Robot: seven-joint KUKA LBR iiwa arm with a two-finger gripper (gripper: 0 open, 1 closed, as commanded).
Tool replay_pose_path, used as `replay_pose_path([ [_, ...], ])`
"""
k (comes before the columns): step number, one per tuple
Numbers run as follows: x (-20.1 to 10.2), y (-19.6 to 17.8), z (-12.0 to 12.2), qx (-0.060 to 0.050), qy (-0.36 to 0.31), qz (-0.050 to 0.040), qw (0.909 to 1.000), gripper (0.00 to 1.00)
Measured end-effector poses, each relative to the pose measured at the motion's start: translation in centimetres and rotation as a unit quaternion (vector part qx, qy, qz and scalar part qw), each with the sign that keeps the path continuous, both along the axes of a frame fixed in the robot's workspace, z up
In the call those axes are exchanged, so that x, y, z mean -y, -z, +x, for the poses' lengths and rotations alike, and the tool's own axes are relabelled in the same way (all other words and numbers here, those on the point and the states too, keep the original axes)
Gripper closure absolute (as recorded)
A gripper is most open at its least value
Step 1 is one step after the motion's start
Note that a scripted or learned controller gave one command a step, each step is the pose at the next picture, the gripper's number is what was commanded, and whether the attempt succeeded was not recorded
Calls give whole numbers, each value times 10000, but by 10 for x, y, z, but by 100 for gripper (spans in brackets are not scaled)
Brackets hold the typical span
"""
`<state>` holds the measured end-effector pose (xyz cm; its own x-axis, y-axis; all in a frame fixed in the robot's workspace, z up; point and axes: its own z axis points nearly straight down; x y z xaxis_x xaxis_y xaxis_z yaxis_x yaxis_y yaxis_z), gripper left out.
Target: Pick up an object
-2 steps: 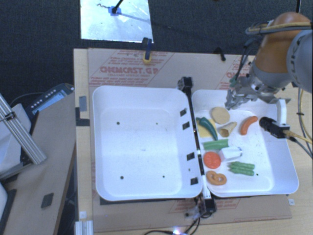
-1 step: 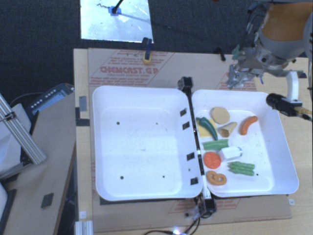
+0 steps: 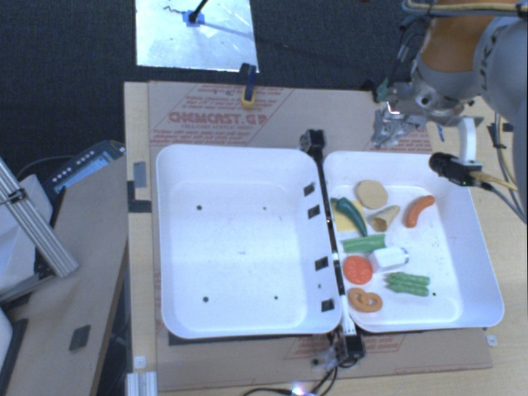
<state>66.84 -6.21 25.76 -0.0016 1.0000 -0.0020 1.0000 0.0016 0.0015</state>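
Observation:
Several toy foods lie in the right bin (image 3: 462,246): a tan round cracker (image 3: 371,194), a red sausage (image 3: 419,209), a dark green pepper (image 3: 349,214), a tan cone (image 3: 384,218), a green stick (image 3: 364,243), a red tomato slice (image 3: 357,270), a white block (image 3: 388,259), green beans (image 3: 408,283) and an orange ring (image 3: 365,301). My gripper (image 3: 388,133) hangs above the far rim of the right bin, well clear of the foods, with nothing seen between its fingers.
The left bin (image 3: 239,238) sits beside the right one, joined by a black divider strip (image 3: 323,221). Both rest on a cardboard sheet (image 3: 214,114). A shiny plate (image 3: 194,21) lies at the back; a grey rail (image 3: 33,221) stands at far left.

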Motion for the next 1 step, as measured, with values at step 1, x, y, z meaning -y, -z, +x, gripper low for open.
replay_pose_path([
  [1,-47,-190,1,105,-39,12,9999,100],
])
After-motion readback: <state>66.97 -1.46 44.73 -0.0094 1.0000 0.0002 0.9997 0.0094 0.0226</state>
